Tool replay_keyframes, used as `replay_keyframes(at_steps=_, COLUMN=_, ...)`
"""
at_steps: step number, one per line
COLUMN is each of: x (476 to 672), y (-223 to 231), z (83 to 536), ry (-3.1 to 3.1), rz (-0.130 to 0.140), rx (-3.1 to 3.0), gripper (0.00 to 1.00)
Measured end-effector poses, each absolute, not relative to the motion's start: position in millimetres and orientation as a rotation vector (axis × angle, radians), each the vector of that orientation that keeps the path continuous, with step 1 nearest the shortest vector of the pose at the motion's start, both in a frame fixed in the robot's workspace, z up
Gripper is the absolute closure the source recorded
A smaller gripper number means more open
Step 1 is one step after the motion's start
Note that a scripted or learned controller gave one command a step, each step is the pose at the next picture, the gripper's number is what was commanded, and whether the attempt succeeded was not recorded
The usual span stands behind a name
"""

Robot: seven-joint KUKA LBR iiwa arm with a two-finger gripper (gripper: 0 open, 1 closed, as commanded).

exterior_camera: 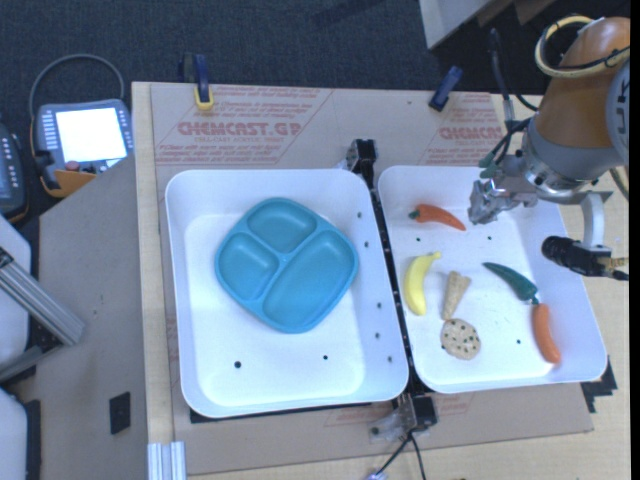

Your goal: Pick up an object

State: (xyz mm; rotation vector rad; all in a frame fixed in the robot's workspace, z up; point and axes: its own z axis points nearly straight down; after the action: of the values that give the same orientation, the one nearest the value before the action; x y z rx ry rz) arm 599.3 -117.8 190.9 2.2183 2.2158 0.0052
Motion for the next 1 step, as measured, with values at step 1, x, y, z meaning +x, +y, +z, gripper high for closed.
replay_keyframes(at_steps=1, x=600.8, y=-118.0, z=234.6, ry=2.218, rz=0.006, rx=2.216, gripper=1.00)
